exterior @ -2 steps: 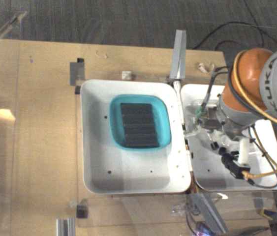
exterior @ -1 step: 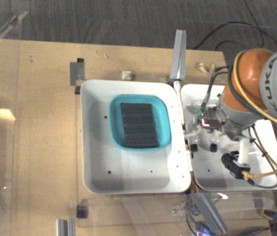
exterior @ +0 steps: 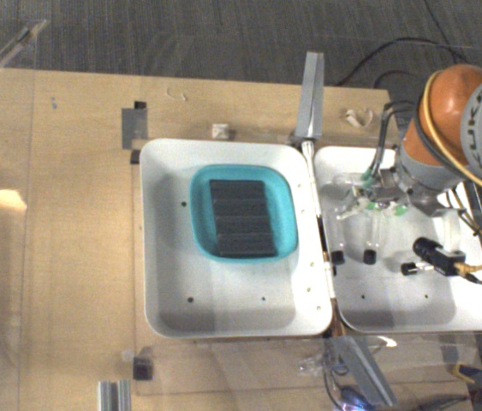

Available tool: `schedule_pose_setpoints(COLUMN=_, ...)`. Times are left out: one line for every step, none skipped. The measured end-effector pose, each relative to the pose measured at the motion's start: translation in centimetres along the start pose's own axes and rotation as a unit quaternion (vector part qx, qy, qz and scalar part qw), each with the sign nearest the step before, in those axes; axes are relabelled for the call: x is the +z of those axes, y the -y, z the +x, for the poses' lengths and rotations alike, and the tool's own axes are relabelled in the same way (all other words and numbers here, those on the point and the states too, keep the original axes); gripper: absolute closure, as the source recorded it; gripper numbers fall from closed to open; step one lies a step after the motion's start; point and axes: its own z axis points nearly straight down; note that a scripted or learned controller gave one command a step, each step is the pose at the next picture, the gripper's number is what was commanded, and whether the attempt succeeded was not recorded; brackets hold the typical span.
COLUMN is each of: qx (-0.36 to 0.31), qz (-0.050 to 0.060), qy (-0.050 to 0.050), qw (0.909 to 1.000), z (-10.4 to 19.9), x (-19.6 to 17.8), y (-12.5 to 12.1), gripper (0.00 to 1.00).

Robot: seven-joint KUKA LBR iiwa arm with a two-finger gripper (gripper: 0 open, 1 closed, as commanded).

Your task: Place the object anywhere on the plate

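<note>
A dark grey, ribbed rectangular slab (exterior: 241, 218) lies flat in the well of the turquoise, round-cornered square plate (exterior: 285, 217), its long sides running up and down the view. The plate's raised rim shows clear on all four sides of the slab. Nothing touches the slab from above.

The plate sits in the upper middle of the left shallow white bin (exterior: 172, 298), with bare white floor below it and to its left. To the plate's right, across the seam where the two rims meet, is the second shallow white bin (exterior: 420, 315). The two-finger gripper (exterior: 353, 255) hangs over that bin's left half, well apart from the plate. Its two dark-tipped fingers (exterior: 368, 253) point down with a plain gap between them, and only white bin floor shows in that gap, so the tool carries nothing.

Farther right of the plate, the grey arm with its orange band (exterior: 450, 101) reaches in over the second bin. Black and yellow cables (exterior: 472, 268) trail beside the wrist. Above and right of the plate, a grey metal bar (exterior: 312, 92) stands at the bins' seam. The light wooden bench (exterior: 52, 229) stretches away to the plate's left. A small white scrap (exterior: 220, 131) lies on the bench just above the left bin's upper rim.
</note>
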Motion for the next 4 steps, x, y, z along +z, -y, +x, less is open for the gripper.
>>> schedule_pose_setpoints(qx=0.011, qz=-0.001, qy=0.0, qw=0.9999, z=8.19, x=-3.98, y=2.26, gripper=0.0)
schedule_pose_setpoints(qx=0.011, qz=-0.001, qy=0.0, qw=0.9999, z=8.14, x=-3.97, y=2.27, gripper=0.0)
schedule_pose_setpoints(qx=0.011, qz=-0.001, qy=0.0, qw=0.9999, z=8.14, x=-3.96, y=2.27, gripper=0.0)
schedule_pose_setpoints(qx=0.011, qz=-0.001, qy=0.0, qw=0.9999, z=8.14, x=-3.96, y=2.28, gripper=0.0)
